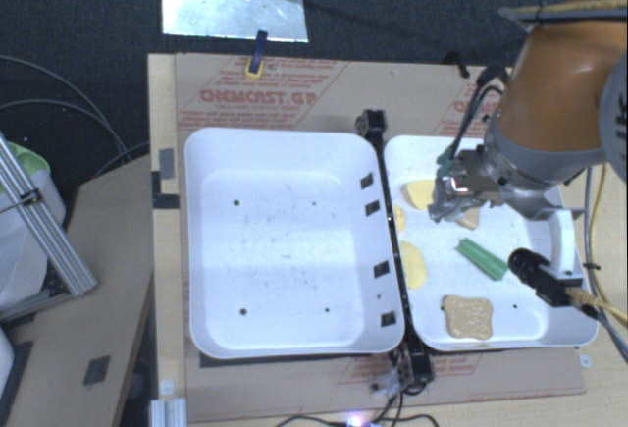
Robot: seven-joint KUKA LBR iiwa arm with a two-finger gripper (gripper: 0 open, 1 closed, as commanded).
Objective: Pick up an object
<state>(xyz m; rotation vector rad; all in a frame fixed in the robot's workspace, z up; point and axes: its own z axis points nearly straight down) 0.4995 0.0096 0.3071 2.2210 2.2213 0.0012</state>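
My gripper (449, 202) hangs low over the upper part of the right bin (412, 152). A pale yellow flat piece (419, 193) lies just to its left, partly under it. A small tan piece (470, 218) peeks out right below the gripper. Further toward the front lie a green stick-like object (482, 257), a second yellow piece (415, 265) by the bin's left wall, and a tan toast-shaped piece (467, 316). Nothing can be seen held in the gripper.
The left bin (285, 243) stands beside the right one, sharing a dark divider with clips (383, 219). Both rest on a cardboard sheet (265, 91). The arm's orange and grey body (559, 101) covers the right bin's far right corner.
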